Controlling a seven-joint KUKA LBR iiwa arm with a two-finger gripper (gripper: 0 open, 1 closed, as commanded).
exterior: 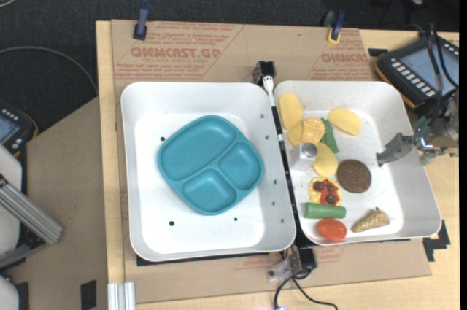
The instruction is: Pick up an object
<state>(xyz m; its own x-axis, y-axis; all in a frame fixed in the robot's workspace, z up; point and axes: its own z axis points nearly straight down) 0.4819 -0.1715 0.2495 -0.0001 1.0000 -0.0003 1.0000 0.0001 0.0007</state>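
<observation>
From my remote station I see the gripper [394,149] reaching over the right bin [408,119] from three o'clock, its tip low near the bin's right wall; I cannot tell how far the fingers are parted, and nothing shows between them. The toy food lies clustered at nine o'clock from it: a brown round patty [354,176] nearest, a yellow lemon [344,121] at eleven o'clock, corn [312,130], a green bean [324,211], a red tomato [332,230] and a cone [371,220]. The left bin [139,155] bears a blue divided plate [210,164].
</observation>
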